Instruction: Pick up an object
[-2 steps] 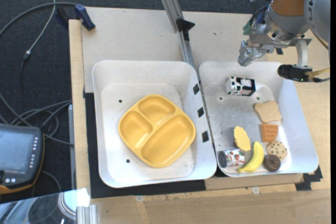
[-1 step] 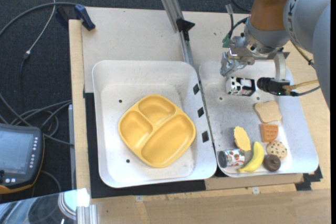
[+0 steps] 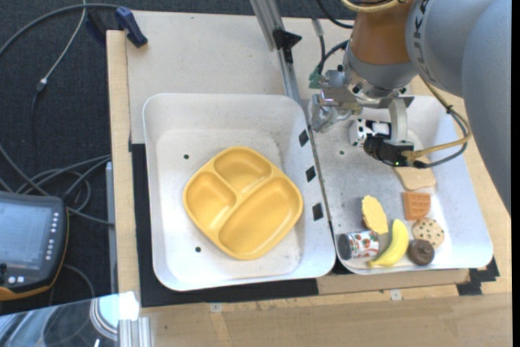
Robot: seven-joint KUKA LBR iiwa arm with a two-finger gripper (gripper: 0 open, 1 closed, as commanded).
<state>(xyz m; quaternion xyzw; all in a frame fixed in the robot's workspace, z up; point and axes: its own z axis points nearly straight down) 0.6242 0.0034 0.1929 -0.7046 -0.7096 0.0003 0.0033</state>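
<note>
gripper (image 3: 322,111) above right white bin (image 3: 345,175) back-left corner, grip state cannot tell | small printed can (image 3: 358,244) at front edge, label unreadable | yellow three-compartment plastic plate (image 3: 242,201) centre of left white bin (image 3: 171,142)

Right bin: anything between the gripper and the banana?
Camera view: mostly bare bin floor out from the gripper, then a yellow lumpy piece lying right beside the banana.

Yellow plate (image 3: 243,201) in L bin (image 3: 171,158); banana (image 3: 394,244), cookie (image 3: 427,232) in R bin (image 3: 345,191) near corner.
</note>
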